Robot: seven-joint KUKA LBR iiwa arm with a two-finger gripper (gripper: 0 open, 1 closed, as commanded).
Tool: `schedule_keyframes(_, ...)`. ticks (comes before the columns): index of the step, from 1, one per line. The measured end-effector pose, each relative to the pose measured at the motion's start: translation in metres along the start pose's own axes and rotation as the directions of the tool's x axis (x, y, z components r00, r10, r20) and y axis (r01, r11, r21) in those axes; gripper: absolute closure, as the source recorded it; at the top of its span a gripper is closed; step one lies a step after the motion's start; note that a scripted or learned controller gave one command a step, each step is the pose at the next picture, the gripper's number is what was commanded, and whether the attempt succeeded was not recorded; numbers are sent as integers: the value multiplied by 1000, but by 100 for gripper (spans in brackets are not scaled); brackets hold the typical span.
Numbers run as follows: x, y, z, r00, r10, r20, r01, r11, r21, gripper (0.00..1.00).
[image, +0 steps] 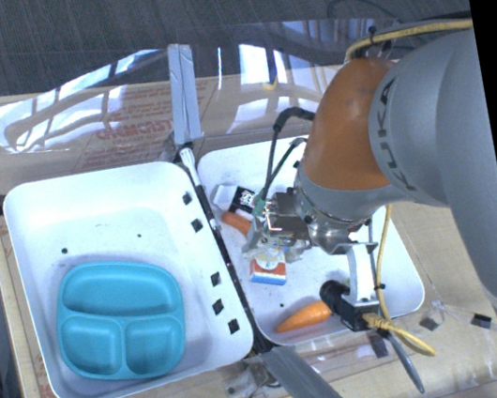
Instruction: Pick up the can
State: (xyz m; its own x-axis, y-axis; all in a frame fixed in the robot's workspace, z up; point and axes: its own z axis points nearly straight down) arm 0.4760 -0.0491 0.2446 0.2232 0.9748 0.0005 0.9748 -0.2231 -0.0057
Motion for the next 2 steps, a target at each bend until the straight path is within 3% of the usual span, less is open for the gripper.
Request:
schedule_keyframes(1,62,43,-44,1000,11,1,-11,1000,-4,100)
schedule_keyframes(2,35,-8,-74,931,364,0,-364,931,-2,100)
